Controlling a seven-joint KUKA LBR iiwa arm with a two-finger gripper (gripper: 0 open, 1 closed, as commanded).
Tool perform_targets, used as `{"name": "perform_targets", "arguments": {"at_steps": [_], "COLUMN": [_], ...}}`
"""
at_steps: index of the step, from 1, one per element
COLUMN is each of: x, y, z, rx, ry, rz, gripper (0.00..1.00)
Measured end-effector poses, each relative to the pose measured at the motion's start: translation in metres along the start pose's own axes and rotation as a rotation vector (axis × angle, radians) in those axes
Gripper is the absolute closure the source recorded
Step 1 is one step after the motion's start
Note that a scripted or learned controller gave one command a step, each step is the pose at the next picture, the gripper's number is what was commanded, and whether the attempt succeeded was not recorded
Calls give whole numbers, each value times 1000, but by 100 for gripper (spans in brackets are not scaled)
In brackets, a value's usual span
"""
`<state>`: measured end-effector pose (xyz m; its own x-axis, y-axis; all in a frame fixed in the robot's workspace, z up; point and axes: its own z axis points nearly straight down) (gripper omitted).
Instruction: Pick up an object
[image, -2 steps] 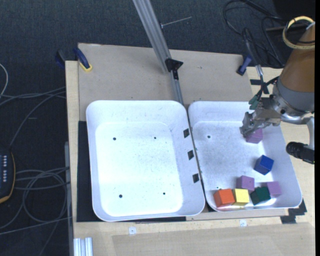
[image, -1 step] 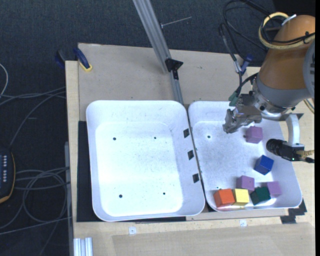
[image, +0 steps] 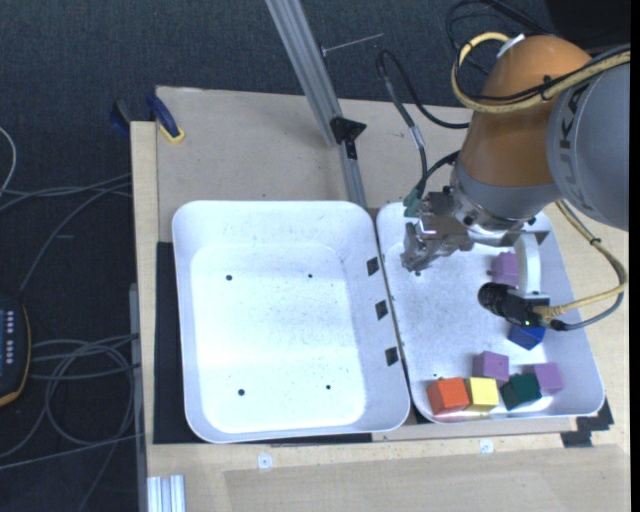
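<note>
Blocks, small, rigid and likely light, cluster at the right bin's (image: 575, 345) near edge, the orange block (image: 449, 394) graspable across flat sides; hand (image: 418, 262) hovers, finger state unclear.

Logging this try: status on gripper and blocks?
Gripper low over right bin, nothing seen between fingers. Orange block, yellow block, green block at near edge, untouched. Path clear.
</note>
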<state>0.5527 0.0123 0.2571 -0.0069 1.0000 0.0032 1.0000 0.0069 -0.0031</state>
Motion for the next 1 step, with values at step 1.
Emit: {"name": "perform_targets", "arguments": {"at_steps": [1], "x": [46], "y": [12], "z": [18], "rx": [-1], "ry": [-1], "rz": [1], "gripper": [100]}}
